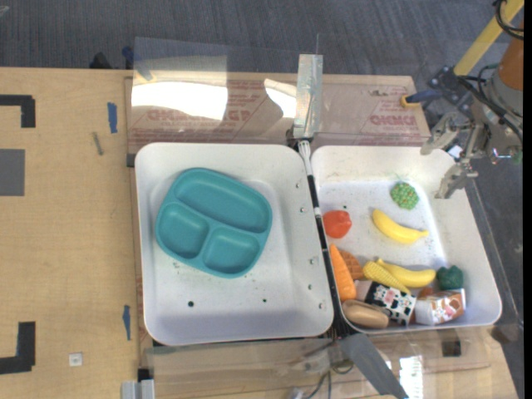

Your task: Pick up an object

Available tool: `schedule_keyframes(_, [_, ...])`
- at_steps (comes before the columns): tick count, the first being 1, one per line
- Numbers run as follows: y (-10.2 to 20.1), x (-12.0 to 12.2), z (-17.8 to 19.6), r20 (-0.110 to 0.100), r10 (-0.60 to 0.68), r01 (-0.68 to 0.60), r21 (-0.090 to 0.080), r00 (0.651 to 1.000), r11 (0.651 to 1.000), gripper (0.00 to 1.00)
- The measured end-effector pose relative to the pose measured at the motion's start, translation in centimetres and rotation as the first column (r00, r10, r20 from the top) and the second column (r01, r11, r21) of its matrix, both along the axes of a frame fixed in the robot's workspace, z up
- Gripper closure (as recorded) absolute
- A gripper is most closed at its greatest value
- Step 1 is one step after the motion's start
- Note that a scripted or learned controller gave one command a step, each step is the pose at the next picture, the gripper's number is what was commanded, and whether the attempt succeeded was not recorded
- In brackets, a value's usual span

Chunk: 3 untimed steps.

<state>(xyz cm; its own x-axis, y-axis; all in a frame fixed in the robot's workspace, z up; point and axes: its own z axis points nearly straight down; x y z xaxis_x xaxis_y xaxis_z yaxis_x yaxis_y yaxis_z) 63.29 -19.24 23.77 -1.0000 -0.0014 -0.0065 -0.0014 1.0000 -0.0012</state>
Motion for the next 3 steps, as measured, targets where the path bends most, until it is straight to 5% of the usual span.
schedule_keyframes(1, [3.3, 3.0, -13.8, 0.003, 0.142, -0.142, -0.001, 0.990, 0.990, 0.00])
schedule_keyframes(2, [6.4, -5.4, -14.8, 0.004, 0.069, -0.069, 0.000, 0.998, 0.998, 0.00])
schedule_keyframes(3, [4.6, -11.0, -14.8, 0.011, -0.078, 0.078, -0.001, 0.997, 0.997, 0.00])
